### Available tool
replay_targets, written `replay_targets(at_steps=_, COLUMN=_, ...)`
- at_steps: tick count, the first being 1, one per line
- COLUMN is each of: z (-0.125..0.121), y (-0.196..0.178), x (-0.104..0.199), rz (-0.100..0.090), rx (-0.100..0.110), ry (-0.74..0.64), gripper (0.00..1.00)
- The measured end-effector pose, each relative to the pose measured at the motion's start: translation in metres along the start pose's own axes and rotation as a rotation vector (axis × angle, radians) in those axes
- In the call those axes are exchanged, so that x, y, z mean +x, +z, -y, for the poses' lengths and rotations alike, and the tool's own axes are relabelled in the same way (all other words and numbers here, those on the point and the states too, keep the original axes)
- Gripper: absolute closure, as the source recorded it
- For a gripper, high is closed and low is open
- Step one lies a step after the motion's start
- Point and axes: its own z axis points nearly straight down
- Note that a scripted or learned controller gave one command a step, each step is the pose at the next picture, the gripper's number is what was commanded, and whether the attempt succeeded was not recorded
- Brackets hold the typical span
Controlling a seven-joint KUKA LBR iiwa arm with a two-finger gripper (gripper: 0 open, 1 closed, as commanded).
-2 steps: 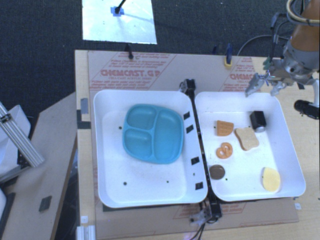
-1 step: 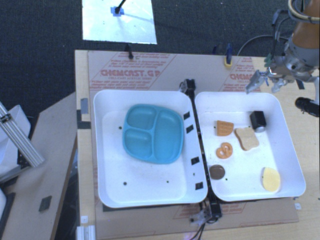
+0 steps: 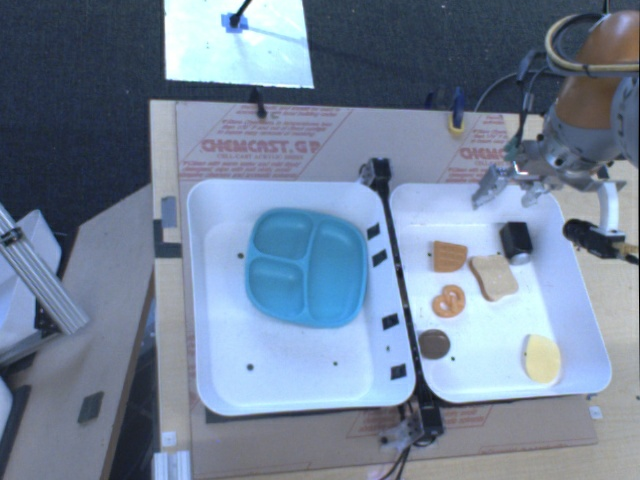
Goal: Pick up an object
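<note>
Dark carpet surrounds a pale wooden desk (image 3: 120, 268), on which a clear protective sheet with red lettering lies under two shallow white bins set side by side. Both bins are smooth, glossy plastic with rounded corners.

Inside the left bin (image 3: 220, 368) sits one item: a turquoise divided plate (image 3: 305, 266), a rounded square with three compartments, lying flat near the bin's middle.

On the floor of the right bin (image 3: 590, 358) lie six small items. A black block (image 3: 516, 240) rests toward the far right edge. Just beside it, nearer the middle, are an orange wedge (image 3: 449, 256) and a tan slice shaped like bread (image 3: 494, 277). Below the wedge is an orange pretzel-shaped ring (image 3: 449, 301) with holes through it. A flat brown disc (image 3: 433, 344) sits near the bin's near left edge, and a pale yellow oval piece (image 3: 542, 358) lies in the near right corner.

Over the far edge of the right bin hang the jaws (image 3: 510, 190), spread apart with nothing between the two metal fingers, well above the black block.

A white square sheet (image 3: 238, 28) lies on the carpet beyond the desk's far edge.
</note>
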Motion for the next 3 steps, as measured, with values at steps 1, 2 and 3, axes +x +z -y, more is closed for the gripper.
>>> replay_targets(at_steps=1, z=0.002, y=0.046, x=-0.009, rz=0.001, rx=-0.001, ry=0.004, gripper=0.0)
replay_targets(at_steps=2, z=-0.002, y=0.086, x=-0.01, rz=0.001, rx=-0.001, ry=0.001, gripper=0.0)
replay_targets(at_steps=3, z=-0.003, y=0.074, x=-0.01, rz=0.002, rx=-0.006, ry=-0.001, gripper=1.0)
